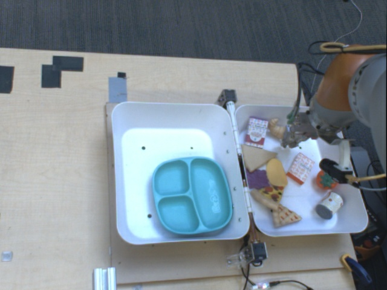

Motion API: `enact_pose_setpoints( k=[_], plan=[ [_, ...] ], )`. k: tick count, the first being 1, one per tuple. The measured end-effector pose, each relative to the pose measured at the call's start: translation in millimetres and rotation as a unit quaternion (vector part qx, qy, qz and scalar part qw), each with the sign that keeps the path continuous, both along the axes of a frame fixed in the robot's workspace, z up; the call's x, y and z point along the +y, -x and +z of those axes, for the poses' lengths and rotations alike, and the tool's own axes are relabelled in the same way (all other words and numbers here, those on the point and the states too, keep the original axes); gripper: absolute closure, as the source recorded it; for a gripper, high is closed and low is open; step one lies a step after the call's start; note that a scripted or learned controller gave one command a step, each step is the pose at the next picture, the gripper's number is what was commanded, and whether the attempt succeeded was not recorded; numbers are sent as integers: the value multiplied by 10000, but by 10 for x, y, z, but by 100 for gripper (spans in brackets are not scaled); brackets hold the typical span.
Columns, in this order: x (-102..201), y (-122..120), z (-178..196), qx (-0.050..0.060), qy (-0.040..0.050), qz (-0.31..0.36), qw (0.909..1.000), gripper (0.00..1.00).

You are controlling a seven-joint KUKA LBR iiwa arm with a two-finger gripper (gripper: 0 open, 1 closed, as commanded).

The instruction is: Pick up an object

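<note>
The gripper (294, 136) hangs low in the right bin (357, 219), whether open or closed being impossible to tell, with a small tan figure (277, 127) just left of it and a red-and-white carton (300, 167) just below.

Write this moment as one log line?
gripper: over right bin, far side | nearest: small carton | held: nothing seen | left bin: blue divided plate
</note>
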State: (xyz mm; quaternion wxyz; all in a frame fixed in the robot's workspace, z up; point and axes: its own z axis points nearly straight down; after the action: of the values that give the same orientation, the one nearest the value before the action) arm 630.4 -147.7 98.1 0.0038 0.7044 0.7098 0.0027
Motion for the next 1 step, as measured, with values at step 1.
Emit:
enact_pose_setpoints(
  k=[1],
  plan=[
    [-592, 199, -27, 30, 3, -26, 10000, 100]
  ],
)
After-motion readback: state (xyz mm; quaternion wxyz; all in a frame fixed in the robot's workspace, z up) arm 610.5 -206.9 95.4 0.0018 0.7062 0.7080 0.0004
